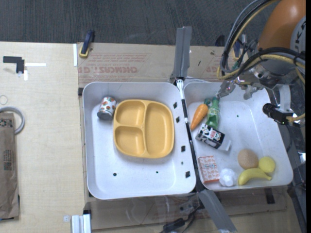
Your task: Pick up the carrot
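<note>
Two white bins sit side by side on the bench, and the carrot [198,116] lies at the left wall of the right bin [272,144], beside a green bottle [213,111]. Above that bin's far edge hangs the gripper [227,87]; its grip probably holds nothing, though I cannot tell.
</note>
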Controlling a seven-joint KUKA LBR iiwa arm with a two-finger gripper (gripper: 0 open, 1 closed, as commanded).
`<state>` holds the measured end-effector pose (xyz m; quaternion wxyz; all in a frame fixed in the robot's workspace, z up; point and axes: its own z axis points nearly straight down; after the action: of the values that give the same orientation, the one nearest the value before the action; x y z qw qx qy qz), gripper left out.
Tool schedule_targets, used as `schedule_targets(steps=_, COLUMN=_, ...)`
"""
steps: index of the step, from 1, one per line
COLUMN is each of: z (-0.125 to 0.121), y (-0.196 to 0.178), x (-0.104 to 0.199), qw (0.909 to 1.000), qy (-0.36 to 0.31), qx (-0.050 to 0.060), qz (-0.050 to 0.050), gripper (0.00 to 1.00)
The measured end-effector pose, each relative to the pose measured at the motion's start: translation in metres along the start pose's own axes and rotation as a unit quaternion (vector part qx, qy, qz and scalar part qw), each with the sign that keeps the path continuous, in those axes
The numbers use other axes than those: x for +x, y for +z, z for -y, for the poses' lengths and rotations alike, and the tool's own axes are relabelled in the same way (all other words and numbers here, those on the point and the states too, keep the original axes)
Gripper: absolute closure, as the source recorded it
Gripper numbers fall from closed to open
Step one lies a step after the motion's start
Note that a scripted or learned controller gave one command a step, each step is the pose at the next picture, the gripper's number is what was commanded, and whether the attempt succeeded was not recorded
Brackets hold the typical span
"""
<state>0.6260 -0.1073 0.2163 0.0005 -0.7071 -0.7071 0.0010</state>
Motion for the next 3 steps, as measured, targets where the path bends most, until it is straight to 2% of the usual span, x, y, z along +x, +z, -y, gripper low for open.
schedule_targets(steps=1, z=-0.030, y=0.059, x=-0.010, qw=0.9999, qy=-0.016, qx=0.000, qz=0.001, gripper=0.00)
schedule_targets(steps=2, z=0.022, y=-0.026, x=0.039, qw=0.9928, qy=0.120, qx=0.000, qz=0.001, gripper=0.00)
schedule_targets(steps=3, z=-0.022, y=0.124, x=0.014, qw=0.9997, qy=-0.024, qx=-0.002, qz=0.001, gripper=0.00)
